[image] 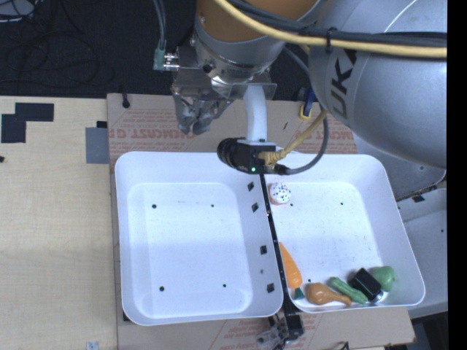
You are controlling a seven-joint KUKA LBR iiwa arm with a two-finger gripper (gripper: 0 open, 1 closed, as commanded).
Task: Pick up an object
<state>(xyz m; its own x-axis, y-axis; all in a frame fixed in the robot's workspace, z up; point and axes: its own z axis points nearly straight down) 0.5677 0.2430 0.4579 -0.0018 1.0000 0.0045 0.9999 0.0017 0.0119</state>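
Observation:
My gripper (pixel 197 119) hangs above the cardboard behind the far rim of the left bin (pixel 124 195), away from every object. In the right bin (pixel 398 217) a small white ball with dark dots (pixel 280 192) lies near the far left corner. Along the near edge sit an orange carrot-like piece (pixel 290 267), a tan gourd-shaped piece (pixel 321 293), a long green piece (pixel 346 289), a black block (pixel 366 284) and a round green piece (pixel 383 275). I see nothing in the gripper.
A divider with black clips (pixel 264 224) runs between the two bins. The big grey arm body (pixel 379 64) overhangs the far right corner. Cardboard (pixel 146 126) lies under the bins, with a wooden bench (pixel 51 217) to the left.

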